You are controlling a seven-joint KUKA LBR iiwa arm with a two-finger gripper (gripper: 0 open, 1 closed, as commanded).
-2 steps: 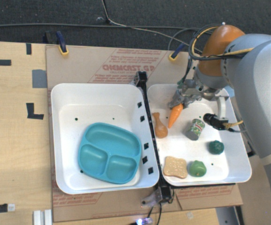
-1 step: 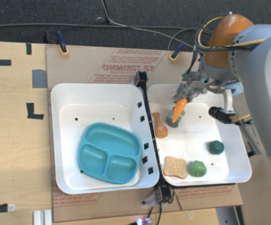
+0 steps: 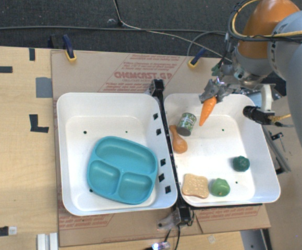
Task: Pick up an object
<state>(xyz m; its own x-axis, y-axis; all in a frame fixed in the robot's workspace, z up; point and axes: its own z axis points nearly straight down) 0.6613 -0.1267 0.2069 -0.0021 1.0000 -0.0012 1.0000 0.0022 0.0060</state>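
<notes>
Pinching the carrot [image 3: 207, 110] top, fingers [image 3: 212, 91] closed on it.

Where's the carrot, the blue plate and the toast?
carrot [image 3: 207, 111], camera view, middle of its orange body
blue plate [image 3: 122, 169], camera view, its central divider
toast [image 3: 195, 186], camera view, centre of the slice

White bins [image 3: 109, 100], both, w/ small black dots on floors. Black divider strip [image 3: 161, 134] betw. them. Turquoise tray [image 3: 122, 170] in left bin. In right bin: orange carrot [image 3: 207, 110], greenish-grey can [image 3: 186, 123] w/ dark label, tan-orange pear shape [image 3: 178, 140], beige toast slice [image 3: 195, 186], bright green pepper [image 3: 220, 187], dark green lump [image 3: 240, 163]. Grey arm [image 3: 291, 40] w/ orange band [image 3: 263, 22]. Brown cardboard [image 3: 135, 72] w/ red print. Pale wood bench [image 3: 15, 155] w/ black tape marks. Yellow-and-blue clamps [image 3: 67, 47].
</notes>
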